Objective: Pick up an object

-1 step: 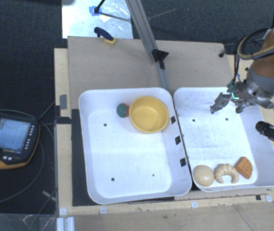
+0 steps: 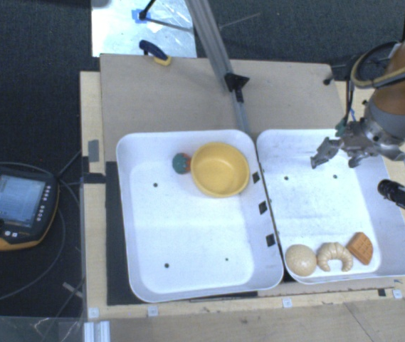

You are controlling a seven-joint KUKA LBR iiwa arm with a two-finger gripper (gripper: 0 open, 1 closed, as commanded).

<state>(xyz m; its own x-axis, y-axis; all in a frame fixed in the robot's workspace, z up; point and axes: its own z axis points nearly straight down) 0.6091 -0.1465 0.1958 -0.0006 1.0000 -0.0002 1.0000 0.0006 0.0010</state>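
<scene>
I read gripper spread wide, holding nothing, above right bin | bun; croissant; waffle at near edge | yellow bowl in left bin

Even overhead light, soft focus

fixed overhead cam, slanted down, both bins

Arm cut off at right edge; small ball partly behind yellow bowl.
</scene>
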